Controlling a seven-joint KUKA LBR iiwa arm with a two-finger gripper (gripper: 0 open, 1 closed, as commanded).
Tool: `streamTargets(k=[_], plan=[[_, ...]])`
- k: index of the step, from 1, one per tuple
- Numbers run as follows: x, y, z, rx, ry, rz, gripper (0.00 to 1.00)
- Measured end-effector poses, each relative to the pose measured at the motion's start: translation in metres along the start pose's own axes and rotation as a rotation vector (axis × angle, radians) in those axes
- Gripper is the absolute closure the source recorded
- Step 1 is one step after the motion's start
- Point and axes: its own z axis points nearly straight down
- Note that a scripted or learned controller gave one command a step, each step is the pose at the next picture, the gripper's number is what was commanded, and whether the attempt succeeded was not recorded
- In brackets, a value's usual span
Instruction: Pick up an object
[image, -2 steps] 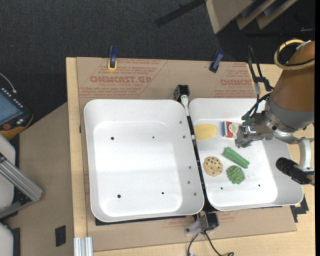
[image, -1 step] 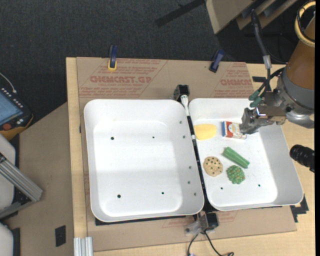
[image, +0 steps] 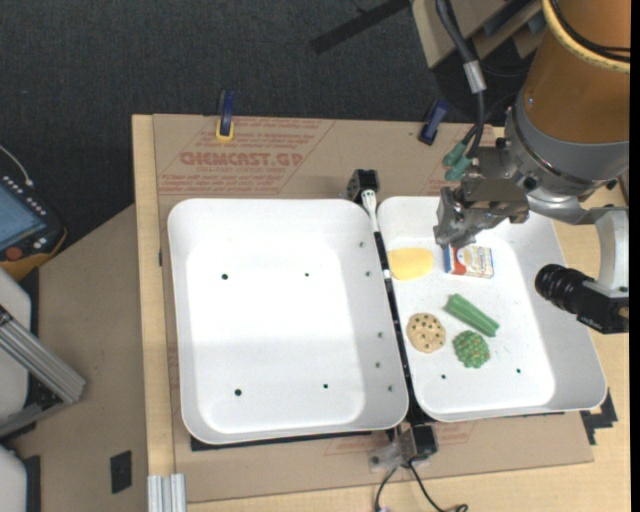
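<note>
Over the right white plastic bin (image: 575, 385), the grey gripper (image: 455, 238) hung low above a small red-and-white carton (image: 472, 262), ready to grab. I could not tell how it was set.

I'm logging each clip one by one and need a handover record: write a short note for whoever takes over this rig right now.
Gripper: low over the right bin, at the left end of the small carton; nothing visibly held.
Right bin, all resting: yellow piece, cookie, green stick, broccoli, carton.
Left bin: bare white floor.
Done: approach only.
Left: grasp an object and lift it; the carton looks the likely target.
</note>
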Motion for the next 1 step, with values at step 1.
streamTargets(k=[1], plan=[[0.0493,-0.0008,-0.0879,-0.004,0.002,0.001,1.0]])
